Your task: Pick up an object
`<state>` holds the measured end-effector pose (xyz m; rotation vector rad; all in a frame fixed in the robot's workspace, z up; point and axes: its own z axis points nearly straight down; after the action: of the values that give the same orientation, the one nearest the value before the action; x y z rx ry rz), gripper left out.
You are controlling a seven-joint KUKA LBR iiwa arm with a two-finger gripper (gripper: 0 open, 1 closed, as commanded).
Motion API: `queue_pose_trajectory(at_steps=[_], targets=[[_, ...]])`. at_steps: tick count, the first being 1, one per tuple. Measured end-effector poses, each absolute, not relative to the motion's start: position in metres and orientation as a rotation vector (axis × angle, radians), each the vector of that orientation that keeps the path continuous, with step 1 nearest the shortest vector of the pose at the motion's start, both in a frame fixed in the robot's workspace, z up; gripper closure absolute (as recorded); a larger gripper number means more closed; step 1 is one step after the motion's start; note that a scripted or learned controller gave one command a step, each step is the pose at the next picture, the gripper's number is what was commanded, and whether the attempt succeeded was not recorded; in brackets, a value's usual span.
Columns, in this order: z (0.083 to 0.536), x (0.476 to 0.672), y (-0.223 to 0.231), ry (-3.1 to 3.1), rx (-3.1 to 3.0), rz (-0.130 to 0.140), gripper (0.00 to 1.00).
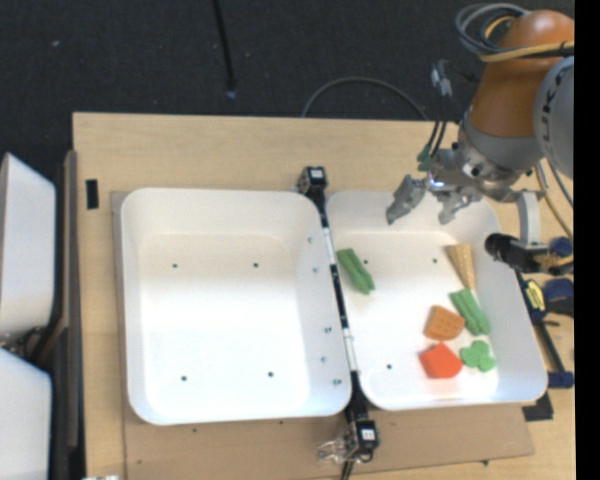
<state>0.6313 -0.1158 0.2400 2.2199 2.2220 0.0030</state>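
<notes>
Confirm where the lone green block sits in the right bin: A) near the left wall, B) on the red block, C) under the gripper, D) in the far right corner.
A: the green block lies near the right bin's left wall, apart from the gripper and the red block.

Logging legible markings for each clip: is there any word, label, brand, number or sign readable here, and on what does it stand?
None can be read with certainty.
Arm's grey link, at the view's right edge: part of dark lettering, cut off and too blurred to read.
Toy pieces in the right bin, such as the green block and red piece: no print seen.
Left bin: plain white, dark dots, no text.
Gripper: no label legible.
</notes>
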Motion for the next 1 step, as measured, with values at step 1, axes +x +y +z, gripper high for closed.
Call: queue_pose_trajectory(at_steps=[1], targets=[[0.1169, 0.6396, -0.1033, 2.220, 2.215, 0.007, 0.00]])
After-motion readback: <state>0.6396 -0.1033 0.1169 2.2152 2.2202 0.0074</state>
